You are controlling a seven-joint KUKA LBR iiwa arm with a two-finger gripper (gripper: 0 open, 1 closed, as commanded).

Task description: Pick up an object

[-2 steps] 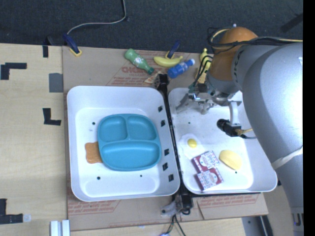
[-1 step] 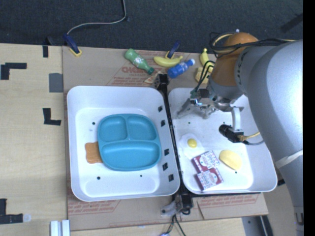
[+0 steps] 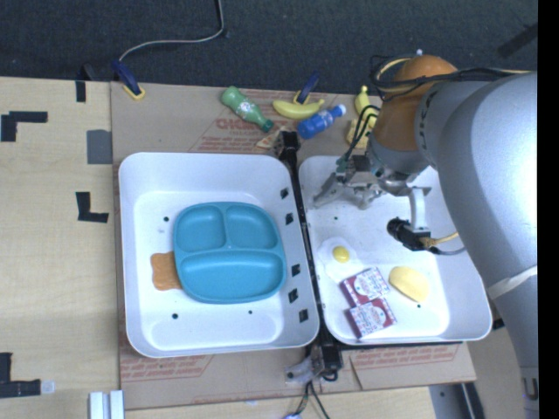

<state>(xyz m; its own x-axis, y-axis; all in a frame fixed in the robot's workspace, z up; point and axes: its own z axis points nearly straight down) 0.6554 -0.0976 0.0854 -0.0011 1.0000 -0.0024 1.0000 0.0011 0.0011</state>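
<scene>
Probably light, stiff and a little slick, so best pinched across its narrow middle: yellow lemon-shaped toy (image 3: 409, 283) at 4 o'clock in the right bin (image 3: 463, 321), apart from the gripper (image 3: 348, 195) hovering near 12 o'clock, jaws apart, holding nothing.

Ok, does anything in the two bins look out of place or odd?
One thing: an orange-brown flat piece in the left bin lies partly tucked under the blue divided plate. A green bottle, banana and blue bottle sit outside the bins.
</scene>
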